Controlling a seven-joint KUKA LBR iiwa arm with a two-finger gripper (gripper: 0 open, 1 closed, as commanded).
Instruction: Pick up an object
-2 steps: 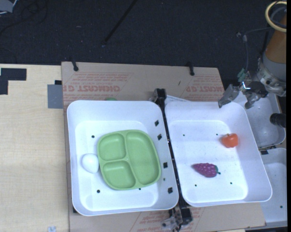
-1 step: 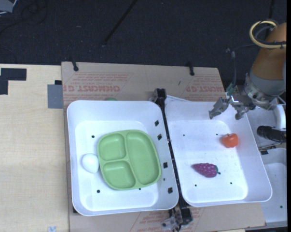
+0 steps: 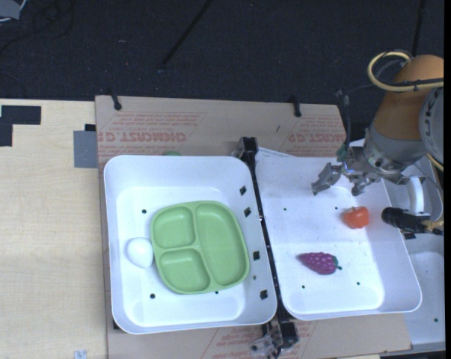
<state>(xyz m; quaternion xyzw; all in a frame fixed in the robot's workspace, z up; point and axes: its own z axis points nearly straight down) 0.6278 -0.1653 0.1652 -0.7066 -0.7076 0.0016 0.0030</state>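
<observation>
Judging from where things lie, we have nothing picked up yet. Our gripper (image 3: 342,179) hangs spread open and empty over the right bin (image 3: 405,298), perhaps still above it. The red object (image 3: 355,217) lies just below; the purple grapes (image 3: 318,262) sit nearer.

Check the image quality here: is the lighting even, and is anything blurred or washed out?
Camera view: even light on both bins, soft shadows; white egg-shaped object nearly blends into the left white bin; small orange-red toy and purple grape bunch read clearly; gripper slightly soft; dark background underexposed.
</observation>
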